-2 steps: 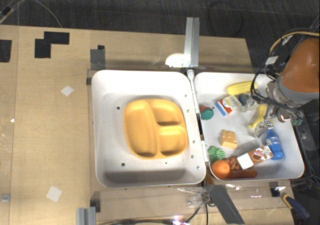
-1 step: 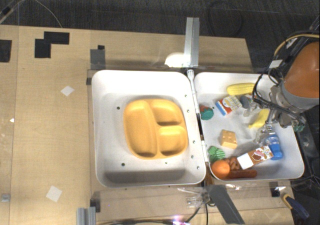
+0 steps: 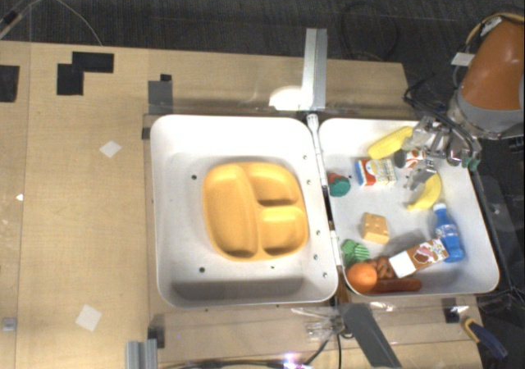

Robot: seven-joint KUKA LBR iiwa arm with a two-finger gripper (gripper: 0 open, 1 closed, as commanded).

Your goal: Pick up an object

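Metallic end effector (image 3: 424, 164) hangs above a curved yellow banana (image 3: 427, 193).

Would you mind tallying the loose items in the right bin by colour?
Yellow: 2, corn, banana
Green: 2
Blue: 1, bottle
Orange: 1, fruit
Tan: 1, block
Red-and-white: 2, cartons
Total: 9

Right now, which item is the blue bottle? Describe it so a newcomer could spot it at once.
Look in the right bin, the one crowded with small items. Go to its right wall, just below the yellow banana. The blue bottle lies there, the only blue thing in the bin.
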